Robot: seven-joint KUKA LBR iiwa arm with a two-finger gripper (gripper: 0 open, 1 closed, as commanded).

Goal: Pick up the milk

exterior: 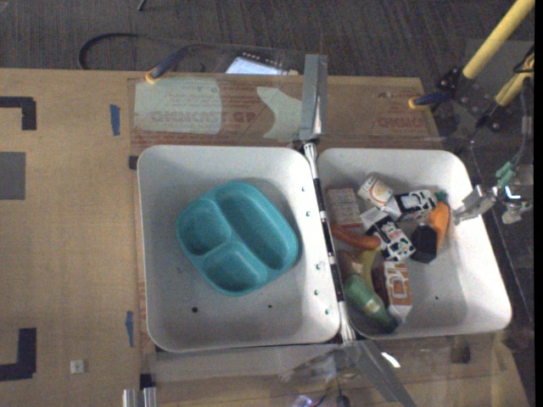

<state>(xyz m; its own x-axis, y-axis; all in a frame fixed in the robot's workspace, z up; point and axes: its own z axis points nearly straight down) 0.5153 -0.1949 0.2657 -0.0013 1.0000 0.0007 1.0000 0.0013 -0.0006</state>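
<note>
Fingers (477, 201) too blurry, can't tell if open or closed; gripper (488, 198) over right bin (484, 299) rim. Green bottle (366, 297) nearest. Milk (394, 238), cow-patch carton, mid-pile behind it. Teal plate (237, 237) in left bin (170, 312).

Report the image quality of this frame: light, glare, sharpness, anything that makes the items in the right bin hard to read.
Camera view: even, soft overhead light; the white left bin looks washed out, with mild sheen on the teal plate. The whole frame is soft and low in detail. In the right bin the small items pile together, so labels are unreadable. The gripper at the right edge is blurred.
</note>
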